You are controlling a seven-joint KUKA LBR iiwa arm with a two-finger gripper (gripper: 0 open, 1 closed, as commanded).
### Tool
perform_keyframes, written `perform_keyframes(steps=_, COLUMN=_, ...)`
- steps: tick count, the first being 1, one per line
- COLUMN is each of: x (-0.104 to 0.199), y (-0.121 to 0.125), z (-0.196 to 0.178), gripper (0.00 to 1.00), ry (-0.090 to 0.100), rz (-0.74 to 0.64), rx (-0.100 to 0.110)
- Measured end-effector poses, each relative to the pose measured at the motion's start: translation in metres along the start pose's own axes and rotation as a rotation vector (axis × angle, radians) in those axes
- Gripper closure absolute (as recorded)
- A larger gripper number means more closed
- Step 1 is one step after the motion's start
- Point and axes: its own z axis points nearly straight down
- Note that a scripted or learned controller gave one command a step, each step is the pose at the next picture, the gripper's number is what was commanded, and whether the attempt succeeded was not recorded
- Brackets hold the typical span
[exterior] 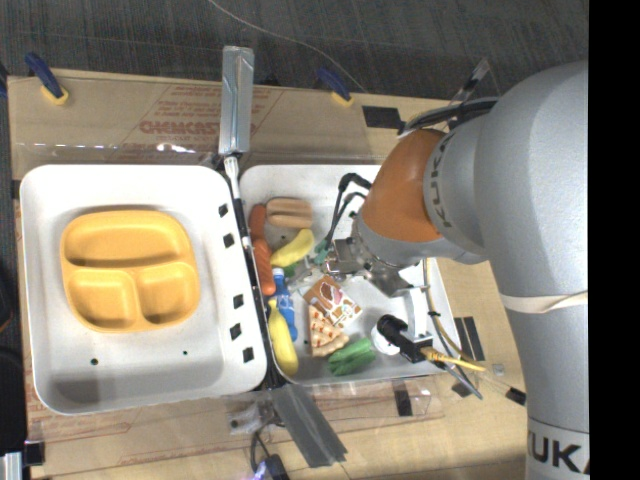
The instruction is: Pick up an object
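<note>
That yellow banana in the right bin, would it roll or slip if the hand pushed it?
The banana looks like smooth plastic, so probably light and a bit slippery. Its curved shape would likely pivot rather than roll. It lies among a hot dog and other toys, which may block it.

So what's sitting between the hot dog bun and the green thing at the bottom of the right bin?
In the camera view, between the bun and green item lie a banana and a waffle.

Even, fairly bright overhead light. The two white bins (130,383) look slightly washed out, with soft grey shadow along the left bin's lower edge. The grey arm (530,188) shows a gentle sheen. The picture is mildly soft and grainy; small items blur together.
</note>
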Motion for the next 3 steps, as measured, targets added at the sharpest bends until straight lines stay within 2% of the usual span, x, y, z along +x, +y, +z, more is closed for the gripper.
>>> perform_keyframes(steps=1, x=0.001, y=0.001, z=-0.01, gripper=1.0, ry=0.0, rz=-0.006, rx=0.0)
perform_keyframes(steps=2, x=0.014, y=0.009, z=-0.057, gripper=1.0, ry=0.001, rz=-0.061, rx=-0.002)
perform_keyframes(steps=3, x=0.035, y=-0.012, z=-0.1, gripper=1.0, ry=0.0, rz=0.034, rx=-0.001)
